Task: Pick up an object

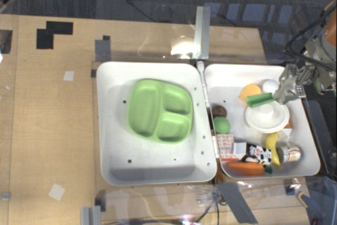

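My gripper [283,93] hangs over the back of the right bin [310,166], reaching in from the right. A green block [259,99] lies right at its tip, over the rim of a white bowl [267,117]; whether the block is gripped is unclear. Behind the block sit an orange ball [249,91] and a white ball [269,85]. Toward the front are a banana [271,142], a carrot [246,168], a black-and-white spotted item [257,154], a small can [291,154] and a red-and-white carton [225,146]. A green ball [222,125] and a brown piece [218,111] rest by the divider.
The left bin [113,155] holds a green divided plate [160,110] near its middle. A metal post [201,34] rises behind the wall between the two bins. Dark cables hang by the arm at the right.
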### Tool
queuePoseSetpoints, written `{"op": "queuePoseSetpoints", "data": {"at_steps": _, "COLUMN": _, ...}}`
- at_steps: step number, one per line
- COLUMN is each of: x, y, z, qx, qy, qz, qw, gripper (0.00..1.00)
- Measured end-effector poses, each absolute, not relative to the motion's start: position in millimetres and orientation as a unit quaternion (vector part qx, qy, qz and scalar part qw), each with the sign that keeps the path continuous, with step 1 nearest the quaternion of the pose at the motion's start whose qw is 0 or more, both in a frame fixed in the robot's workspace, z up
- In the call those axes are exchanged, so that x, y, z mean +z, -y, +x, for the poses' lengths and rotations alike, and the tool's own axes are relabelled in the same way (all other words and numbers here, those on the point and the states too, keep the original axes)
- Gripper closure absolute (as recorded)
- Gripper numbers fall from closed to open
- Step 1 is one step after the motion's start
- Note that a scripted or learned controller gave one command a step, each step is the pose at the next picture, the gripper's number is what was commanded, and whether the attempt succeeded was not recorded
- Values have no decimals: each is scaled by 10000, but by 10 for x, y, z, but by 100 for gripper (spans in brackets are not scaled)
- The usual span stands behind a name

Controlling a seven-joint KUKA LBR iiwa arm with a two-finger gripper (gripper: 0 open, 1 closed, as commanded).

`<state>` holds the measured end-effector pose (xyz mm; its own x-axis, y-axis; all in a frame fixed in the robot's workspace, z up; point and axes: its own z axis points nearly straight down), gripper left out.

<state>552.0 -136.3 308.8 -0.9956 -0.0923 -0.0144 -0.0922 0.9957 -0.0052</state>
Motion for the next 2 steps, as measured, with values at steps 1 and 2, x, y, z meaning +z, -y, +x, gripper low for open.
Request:
{"op": "queuePoseSetpoints", "data": {"at_steps": 1, "x": 3561, "y": 2078, "z": 5021, "qx": -34, "qy": -9870, "qz": -1609, "qw": 52, "gripper": 100}}
{"op": "queuePoseSetpoints", "data": {"at_steps": 2, "x": 2642, "y": 1617, "z": 5359, "qx": 23, "qy": -9924, "qz": -1231, "qw": -1, "gripper": 100}}
